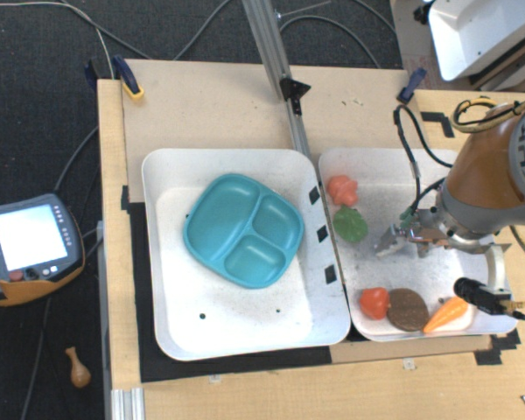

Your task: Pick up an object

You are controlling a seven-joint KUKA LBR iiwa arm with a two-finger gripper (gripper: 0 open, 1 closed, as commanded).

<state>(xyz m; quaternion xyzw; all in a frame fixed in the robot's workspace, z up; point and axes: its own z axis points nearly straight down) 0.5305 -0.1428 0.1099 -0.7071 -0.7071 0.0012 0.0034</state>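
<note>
Gripper (392, 241) low in the right bin (376, 169), holding nothing.
Its fingers look spread; the green ball (350, 225) beside it may roll away if nudged.

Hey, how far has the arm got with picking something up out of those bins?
Nothing looks picked yet. The pink round toy, green round toy, red tomato-like toy, brown flat disc and orange carrot-shaped toy all lie on the right white bin floor. The tool sits low in that bin, right of the green toy, with nothing visibly between its fingers. Gripping and lifting are left.
</note>
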